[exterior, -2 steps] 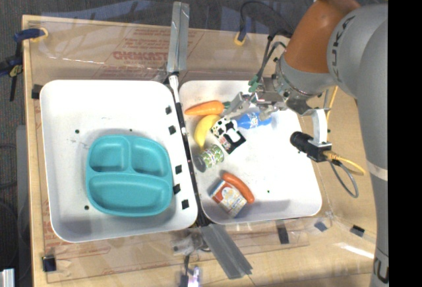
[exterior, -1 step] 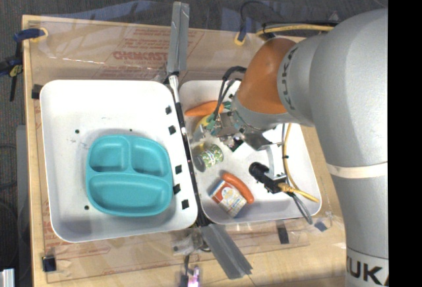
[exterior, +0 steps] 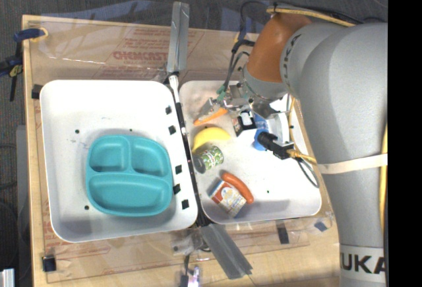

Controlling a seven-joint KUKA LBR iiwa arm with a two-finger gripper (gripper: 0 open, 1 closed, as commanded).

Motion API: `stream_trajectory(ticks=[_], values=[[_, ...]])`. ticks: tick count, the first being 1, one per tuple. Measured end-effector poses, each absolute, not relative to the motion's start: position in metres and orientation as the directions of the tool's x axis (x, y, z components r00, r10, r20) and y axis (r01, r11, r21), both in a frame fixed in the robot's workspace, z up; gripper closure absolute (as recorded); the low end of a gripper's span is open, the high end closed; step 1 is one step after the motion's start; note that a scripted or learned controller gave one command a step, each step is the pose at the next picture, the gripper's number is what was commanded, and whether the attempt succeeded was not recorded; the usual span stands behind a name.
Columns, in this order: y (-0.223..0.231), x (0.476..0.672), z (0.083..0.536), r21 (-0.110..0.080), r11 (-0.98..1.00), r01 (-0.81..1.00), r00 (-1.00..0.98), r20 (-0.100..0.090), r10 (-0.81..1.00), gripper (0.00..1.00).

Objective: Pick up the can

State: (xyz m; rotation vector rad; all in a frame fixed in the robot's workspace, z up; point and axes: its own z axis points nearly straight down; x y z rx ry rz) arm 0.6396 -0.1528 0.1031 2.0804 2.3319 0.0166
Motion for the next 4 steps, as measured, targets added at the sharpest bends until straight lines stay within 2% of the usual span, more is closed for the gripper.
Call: stream_trajectory(ticks=[1,2,3,4], values=[[-0.115,0.572,0.108,-0.002,-0.009,1.0,0.009,0.0,1.0,0.0],[-0.12,0.522,0.091,-0.002,-0.067,0.998,0.067,-0.002,0.998,0.0],[-0.12,0.524,0.102,0.003,-0.061,0.998,0.061,-0.002,0.998,1.0],[-0.12,0.524,0.102,0.004,-0.061,0.998,0.061,-0.003,0.998,0.0]])
